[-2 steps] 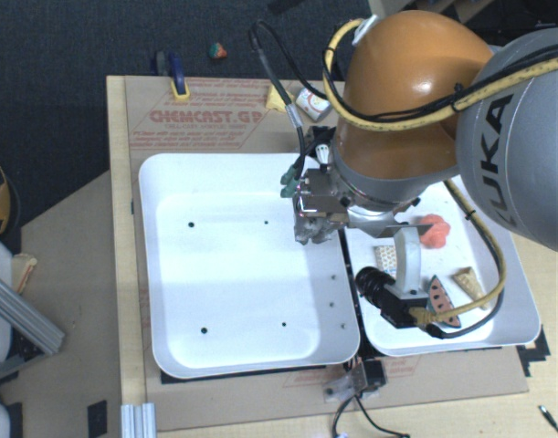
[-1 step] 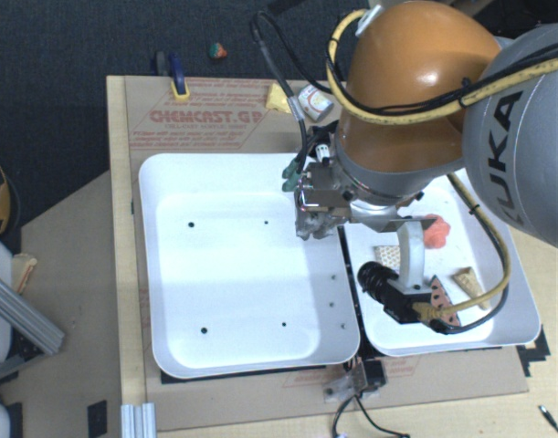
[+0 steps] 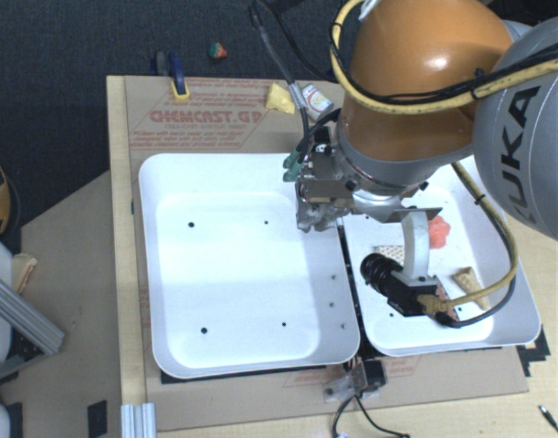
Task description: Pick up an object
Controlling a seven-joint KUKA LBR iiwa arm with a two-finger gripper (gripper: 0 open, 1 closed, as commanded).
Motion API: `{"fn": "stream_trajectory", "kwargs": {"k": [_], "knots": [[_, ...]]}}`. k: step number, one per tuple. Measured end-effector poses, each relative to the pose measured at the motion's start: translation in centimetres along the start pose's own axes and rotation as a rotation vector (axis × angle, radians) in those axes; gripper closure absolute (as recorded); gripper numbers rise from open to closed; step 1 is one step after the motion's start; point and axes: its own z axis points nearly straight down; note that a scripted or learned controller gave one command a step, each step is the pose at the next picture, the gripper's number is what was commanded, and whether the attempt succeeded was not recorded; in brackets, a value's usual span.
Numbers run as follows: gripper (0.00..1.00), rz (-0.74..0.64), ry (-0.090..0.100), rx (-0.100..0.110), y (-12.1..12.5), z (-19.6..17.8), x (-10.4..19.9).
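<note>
I have the claw [image 3: 313, 215] low over the edge of a white bin [image 3: 393, 334]. I cannot tell if it is open or closed. I think I am only reaching so far. A pink block [image 3: 439, 232] lies well apart from the claw, inside that bin. Next I must move over it and go down.

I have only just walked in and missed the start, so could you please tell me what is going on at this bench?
A grey KUKA arm reaches in from the right, trying to pick something up. Its claw hangs low over the seam between the two white bins, at the right edge of the left bin. A pink-red piece and a tan piece lie in the right bin, apart from the claw. I cannot see anything held by the claw.
</note>
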Motion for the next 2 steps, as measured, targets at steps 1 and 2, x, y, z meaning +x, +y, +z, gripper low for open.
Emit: {"fn": "stream_trajectory", "kwargs": {"k": [1,2], "knots": [[1.00,-0.004,0.007,-0.017,0.7,-15.8,3.4],[1.00,-0.005,-0.005,0.015,-0.2,-4.3,8.2]]}}
